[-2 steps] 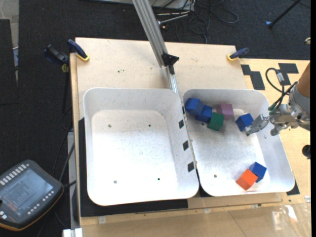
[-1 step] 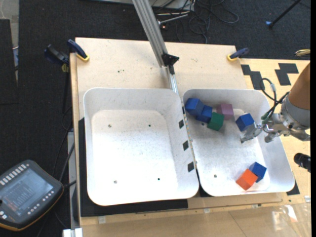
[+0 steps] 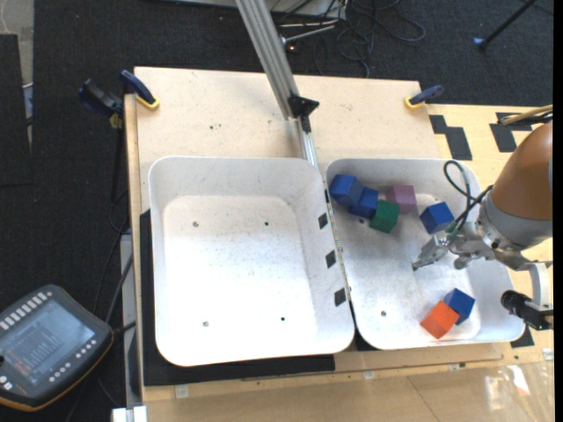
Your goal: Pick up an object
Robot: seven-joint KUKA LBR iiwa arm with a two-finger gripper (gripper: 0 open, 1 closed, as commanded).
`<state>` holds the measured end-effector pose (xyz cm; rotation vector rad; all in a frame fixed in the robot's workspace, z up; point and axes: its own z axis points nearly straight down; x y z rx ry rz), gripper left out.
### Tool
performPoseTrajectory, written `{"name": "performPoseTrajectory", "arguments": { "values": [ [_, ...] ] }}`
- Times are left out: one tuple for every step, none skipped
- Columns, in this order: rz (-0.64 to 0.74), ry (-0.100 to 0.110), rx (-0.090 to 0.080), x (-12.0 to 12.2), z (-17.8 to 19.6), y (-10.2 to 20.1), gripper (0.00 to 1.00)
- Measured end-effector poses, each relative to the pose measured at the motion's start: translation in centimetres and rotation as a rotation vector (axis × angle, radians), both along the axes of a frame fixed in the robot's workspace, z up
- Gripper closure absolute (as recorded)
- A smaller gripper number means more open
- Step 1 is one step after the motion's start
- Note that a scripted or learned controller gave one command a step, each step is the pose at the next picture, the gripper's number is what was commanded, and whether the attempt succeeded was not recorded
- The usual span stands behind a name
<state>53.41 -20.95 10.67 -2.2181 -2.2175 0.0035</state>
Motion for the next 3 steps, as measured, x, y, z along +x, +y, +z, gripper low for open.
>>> {"name": "performPoseTrajectory", "arguments": {
  "values": [
    [0.0, -0.007, -0.003, 0.2, 1.3, -0.1, 1.0],
    [0.002, -0.012, -0.005, 0.4, 7.5, -0.8, 1.0],
    [0.003, -0.012, -0.005, 0.9, 11.9, -1.1, 1.0]
  ]
}}
